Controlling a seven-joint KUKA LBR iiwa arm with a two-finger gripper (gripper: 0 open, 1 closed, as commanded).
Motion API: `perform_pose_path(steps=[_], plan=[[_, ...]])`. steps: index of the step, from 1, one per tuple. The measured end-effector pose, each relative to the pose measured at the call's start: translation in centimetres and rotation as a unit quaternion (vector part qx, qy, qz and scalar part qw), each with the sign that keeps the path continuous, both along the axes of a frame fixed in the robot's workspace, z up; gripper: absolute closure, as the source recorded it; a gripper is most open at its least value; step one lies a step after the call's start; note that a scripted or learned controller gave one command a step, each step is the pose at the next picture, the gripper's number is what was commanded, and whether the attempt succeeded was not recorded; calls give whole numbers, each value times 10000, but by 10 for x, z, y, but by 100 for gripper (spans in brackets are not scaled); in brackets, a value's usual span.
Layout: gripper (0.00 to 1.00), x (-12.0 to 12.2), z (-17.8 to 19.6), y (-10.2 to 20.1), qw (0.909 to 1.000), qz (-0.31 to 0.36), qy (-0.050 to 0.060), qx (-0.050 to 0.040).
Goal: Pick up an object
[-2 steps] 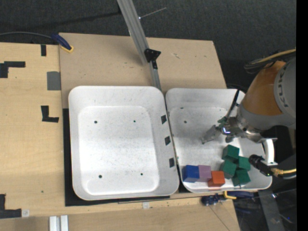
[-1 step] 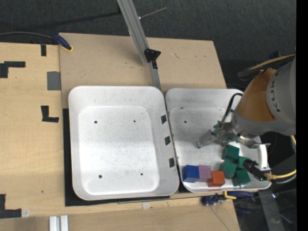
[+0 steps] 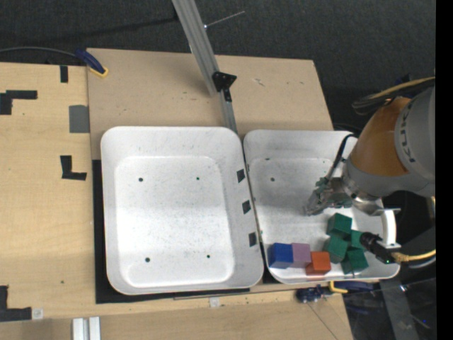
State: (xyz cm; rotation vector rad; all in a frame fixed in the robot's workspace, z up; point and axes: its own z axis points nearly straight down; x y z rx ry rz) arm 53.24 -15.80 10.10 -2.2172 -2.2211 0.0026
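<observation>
Camera view from above: the loose objects lie in the near corner of the right bin [image 3: 297, 151]. A blue block [image 3: 281, 254] sits by the bin's near wall, a lilac block [image 3: 301, 253] touching it, an orange block [image 3: 319, 262] next along, and green blocks [image 3: 342, 238] clustered just beyond. The hand [image 3: 318, 200] is low over the bin floor, just above the green blocks in the picture; whether it is released or clenched I cannot tell. The left bin [image 3: 170, 211] sits alongside on the wooden counter [image 3: 42, 190]. A metal rail [image 3: 198, 37] slants across the counter's far side.
</observation>
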Motion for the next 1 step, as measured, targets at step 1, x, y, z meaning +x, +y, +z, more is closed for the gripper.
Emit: perform_pose_path(steps=[1], plan=[[100,-4,43,-2,10000,-6,-27,-8]])
